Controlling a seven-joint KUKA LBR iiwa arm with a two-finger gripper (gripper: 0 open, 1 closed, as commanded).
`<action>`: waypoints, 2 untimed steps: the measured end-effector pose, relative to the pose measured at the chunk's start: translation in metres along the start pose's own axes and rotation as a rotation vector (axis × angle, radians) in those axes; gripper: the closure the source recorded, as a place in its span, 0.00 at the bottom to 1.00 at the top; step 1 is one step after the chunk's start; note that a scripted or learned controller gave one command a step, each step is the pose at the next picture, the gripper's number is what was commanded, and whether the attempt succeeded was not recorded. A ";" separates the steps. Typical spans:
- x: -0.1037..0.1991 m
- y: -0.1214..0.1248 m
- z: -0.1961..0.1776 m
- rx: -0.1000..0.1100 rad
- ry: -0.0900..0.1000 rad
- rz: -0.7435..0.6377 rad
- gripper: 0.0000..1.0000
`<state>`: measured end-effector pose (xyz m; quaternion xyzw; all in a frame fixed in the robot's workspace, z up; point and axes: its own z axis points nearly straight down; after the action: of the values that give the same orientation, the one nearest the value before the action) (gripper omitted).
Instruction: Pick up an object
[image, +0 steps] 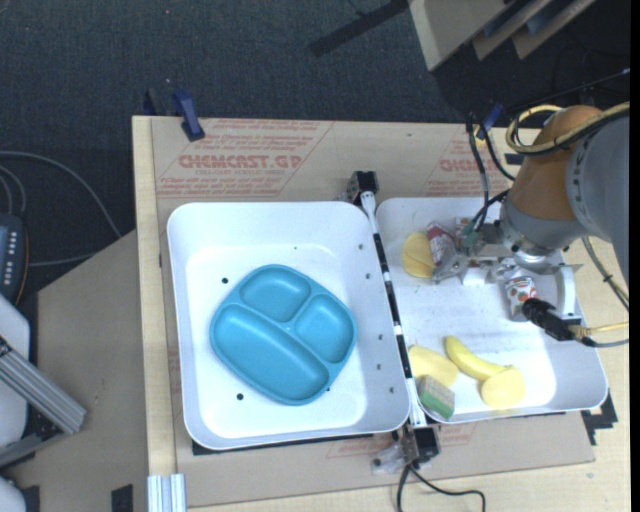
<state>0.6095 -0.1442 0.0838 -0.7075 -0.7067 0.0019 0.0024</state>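
Note:
My gripper (452, 258) hangs low over the far left part of the right bin (570, 385). It is right beside a yellow round piece (417, 256) and a small reddish packet (438, 240); whether it touches either is unclear. Nearer the front of that bin lie a banana (470, 357), a yellow lemon-like fruit (503, 388), another yellow piece (432, 363) and a green sponge block (436, 397). A small red and white item (518, 292) sits just under the wrist.
The left bin (195, 250) holds a blue divided plate (283, 332). The grey arm with its orange band (555, 160) comes in from the right over the right bin's far corner. A black clip (364, 184) sits at the top of the wall between the bins.

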 end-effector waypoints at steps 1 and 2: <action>0.018 0.045 0.003 0.049 -0.004 0.010 0.00; 0.006 0.007 -0.001 -0.004 -0.001 -0.001 0.00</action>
<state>0.6164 -0.1382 0.0846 -0.7072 -0.7070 0.0006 0.0006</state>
